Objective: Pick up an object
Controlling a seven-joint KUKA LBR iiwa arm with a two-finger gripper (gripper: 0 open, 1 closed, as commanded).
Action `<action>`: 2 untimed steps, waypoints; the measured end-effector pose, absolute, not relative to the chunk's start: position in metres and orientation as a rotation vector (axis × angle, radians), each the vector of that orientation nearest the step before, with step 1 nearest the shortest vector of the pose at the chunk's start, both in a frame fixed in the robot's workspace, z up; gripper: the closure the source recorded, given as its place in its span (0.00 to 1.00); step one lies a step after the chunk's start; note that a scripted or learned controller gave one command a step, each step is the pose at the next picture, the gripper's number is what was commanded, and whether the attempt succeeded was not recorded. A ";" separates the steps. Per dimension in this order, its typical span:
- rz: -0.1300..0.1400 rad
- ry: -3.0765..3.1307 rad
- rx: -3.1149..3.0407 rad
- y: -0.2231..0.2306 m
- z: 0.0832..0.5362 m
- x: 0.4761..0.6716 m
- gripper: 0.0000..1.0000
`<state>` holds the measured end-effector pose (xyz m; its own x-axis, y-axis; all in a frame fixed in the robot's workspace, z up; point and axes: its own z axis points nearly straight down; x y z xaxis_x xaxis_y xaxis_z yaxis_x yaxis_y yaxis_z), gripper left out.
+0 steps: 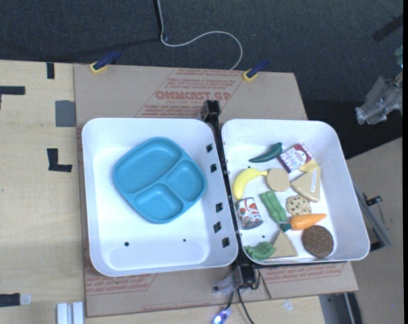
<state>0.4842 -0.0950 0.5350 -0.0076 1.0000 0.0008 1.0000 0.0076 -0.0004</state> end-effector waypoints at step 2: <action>0.000 -2.231 -2.210 0.058 0.534 0.484 1.00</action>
